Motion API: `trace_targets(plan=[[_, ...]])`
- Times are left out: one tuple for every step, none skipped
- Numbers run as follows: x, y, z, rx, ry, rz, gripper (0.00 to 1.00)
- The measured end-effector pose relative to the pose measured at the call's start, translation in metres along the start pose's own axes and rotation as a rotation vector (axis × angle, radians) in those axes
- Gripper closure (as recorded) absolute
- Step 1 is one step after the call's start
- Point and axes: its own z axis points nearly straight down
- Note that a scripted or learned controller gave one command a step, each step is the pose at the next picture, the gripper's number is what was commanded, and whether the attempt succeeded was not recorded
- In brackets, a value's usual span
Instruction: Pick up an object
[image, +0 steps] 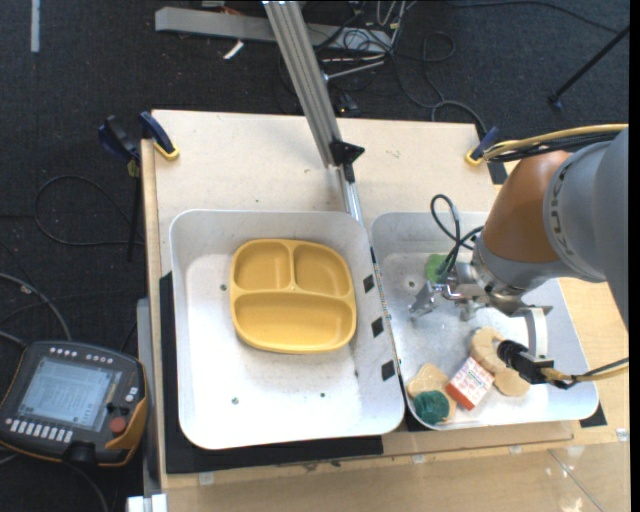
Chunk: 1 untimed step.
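Note:
My gripper (443, 300) hangs low over the middle of the right bin (400, 250), open, with nothing between its fingers. A small green object (436, 267) lies just behind it, partly hidden by the wrist cables. Toward the bin's front lie a tan bread-like piece (488, 348), a red and white box (471, 384), a second tan piece (425, 379) and a dark green round object (432, 405). All of them rest on the bin floor, apart from the gripper.
A yellow divided plate (294, 295) sits in the left bin (200, 390). A slanted metal pole (312, 90) crosses above the bins' far edge. The arm's grey and orange body (545, 215) covers the right bin's far right part. A teach pendant (70, 400) lies on the floor at left.

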Motion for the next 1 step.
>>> trace_targets(plan=[[0.0000,0.0005,-0.0103,-0.002,0.000,0.000,1.00]])
